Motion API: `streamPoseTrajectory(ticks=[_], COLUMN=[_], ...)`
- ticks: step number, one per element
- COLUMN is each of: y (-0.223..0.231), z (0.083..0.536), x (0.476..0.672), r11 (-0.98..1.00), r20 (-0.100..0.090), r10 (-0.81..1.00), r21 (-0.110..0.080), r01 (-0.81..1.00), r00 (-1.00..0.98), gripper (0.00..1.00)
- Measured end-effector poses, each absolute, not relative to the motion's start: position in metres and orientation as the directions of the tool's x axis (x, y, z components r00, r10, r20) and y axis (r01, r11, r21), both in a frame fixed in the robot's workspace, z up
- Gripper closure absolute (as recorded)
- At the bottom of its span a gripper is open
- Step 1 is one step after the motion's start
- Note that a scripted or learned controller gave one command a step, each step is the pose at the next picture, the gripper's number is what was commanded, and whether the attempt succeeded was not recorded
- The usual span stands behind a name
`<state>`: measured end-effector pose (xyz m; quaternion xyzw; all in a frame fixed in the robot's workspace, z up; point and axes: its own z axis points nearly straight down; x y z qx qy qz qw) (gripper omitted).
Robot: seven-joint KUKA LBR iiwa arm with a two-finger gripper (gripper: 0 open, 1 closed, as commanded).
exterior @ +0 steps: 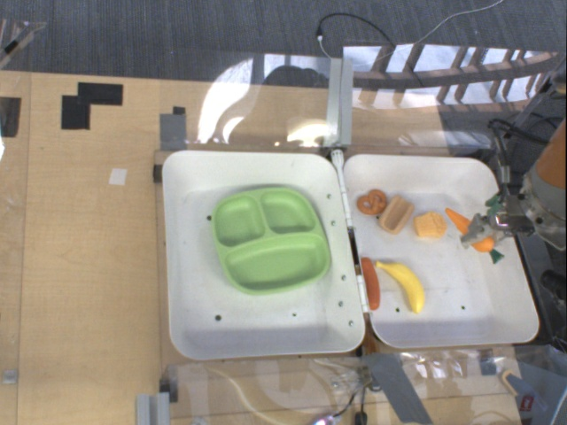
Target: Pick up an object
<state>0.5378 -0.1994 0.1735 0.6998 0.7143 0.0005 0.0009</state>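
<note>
In the camera view, two shallow white bins sit side by side on the bench, and the right bin serves as the landmark for everything else. The left bin touches it along its left wall and holds a green divided plate with three compartments, lying flat near that bin's middle. Inside the right bin, a brown pretzel lies near the upper left corner, with a tan bread roll just beside it toward the bin's middle. A yellow cheese block rests a little farther right, roughly at the bin's upper centre. An orange carrot lies toward the bin's right wall, slanting down to the right, its lower end meeting the gripper. A yellow banana curves across the lower left part of the bin, and a red sausage lies just beside it, close against the bin's left wall. The arm comes in over the bin's right wall, and the gripper hangs low at the carrot's lower end. Whether its fingers are apart or closed on the carrot cannot be told at this size.
</note>
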Motion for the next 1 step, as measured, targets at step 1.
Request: streamPoseTrajectory(ticks=[1], y=[-0.1690], z=[0.1721], x=[0.5150], r11=[-0.247], r20=[0.001], r10=[0.969], r21=[-0.004], r01=[0.969], r00=[0.247], gripper=[1.00])
